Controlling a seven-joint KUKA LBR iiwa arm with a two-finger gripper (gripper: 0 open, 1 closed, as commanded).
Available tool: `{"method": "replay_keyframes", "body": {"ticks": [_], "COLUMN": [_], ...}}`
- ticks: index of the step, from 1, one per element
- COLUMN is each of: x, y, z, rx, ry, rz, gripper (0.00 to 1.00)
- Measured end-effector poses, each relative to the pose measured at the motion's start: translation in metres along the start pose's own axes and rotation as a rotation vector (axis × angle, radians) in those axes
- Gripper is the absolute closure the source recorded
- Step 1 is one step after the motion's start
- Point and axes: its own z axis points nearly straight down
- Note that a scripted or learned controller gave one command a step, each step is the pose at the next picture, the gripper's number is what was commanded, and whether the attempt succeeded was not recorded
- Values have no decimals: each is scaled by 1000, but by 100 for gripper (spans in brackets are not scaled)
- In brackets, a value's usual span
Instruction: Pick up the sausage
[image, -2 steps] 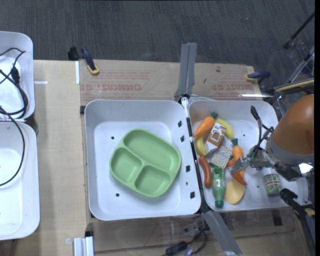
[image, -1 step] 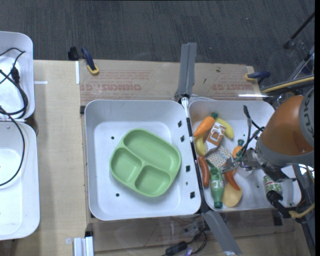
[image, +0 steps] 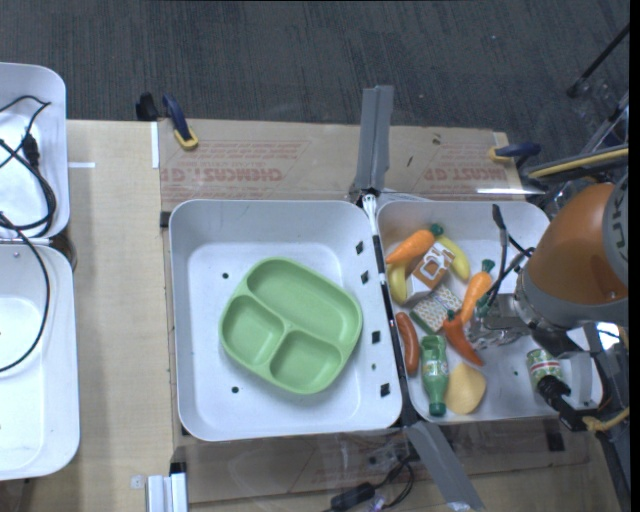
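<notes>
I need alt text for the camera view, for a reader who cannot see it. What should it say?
A grey arm with an orange band reaches into the right bin, its gripper low over a pile of toy food; the sausage lies at the pile's left beside a green bottle. The left bin holds a green divided plate.

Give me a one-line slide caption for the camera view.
Gripper hovers over toy food in the right bin; sausage lies by its left wall.
</notes>
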Motion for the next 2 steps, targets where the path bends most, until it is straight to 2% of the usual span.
{"method": "replay_keyframes", "body": {"ticks": [1, 2], "x": [1, -5], "y": [0, 5], "z": [1, 13], "rx": [1, 15], "ry": [2, 9], "rz": [-2, -5], "gripper": [0, 0]}}
